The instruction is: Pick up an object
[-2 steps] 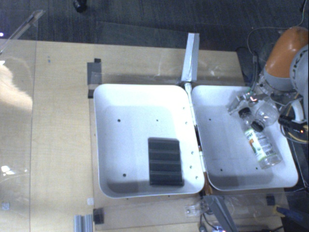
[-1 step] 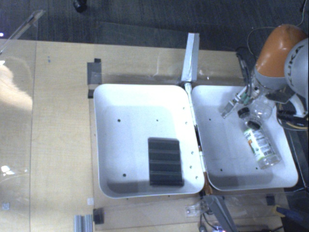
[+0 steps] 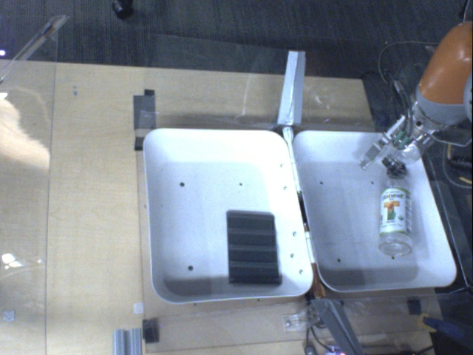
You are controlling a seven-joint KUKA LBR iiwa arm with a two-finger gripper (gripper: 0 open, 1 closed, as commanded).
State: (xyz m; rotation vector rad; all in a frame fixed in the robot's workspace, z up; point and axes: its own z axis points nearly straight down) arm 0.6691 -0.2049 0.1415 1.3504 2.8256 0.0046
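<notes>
A clear plastic bottle (image 3: 395,222) with a white and orange label lies on its side in the right bin (image 3: 332,198), near that bin's right wall. A black ribbed rectangular block (image 3: 253,247) lies flat in the left bin (image 3: 192,161), toward its front. My gripper (image 3: 397,154) hangs over the right bin's far right corner, a little beyond the bottle's top end and apart from it. Nothing shows between its fingers.
A grey metal post (image 3: 291,89) rises at the back where the two bins meet. Cables (image 3: 403,58) run behind the arm at the right. The wooden bench (image 3: 81,198) spreads wide to the left of the bins.
</notes>
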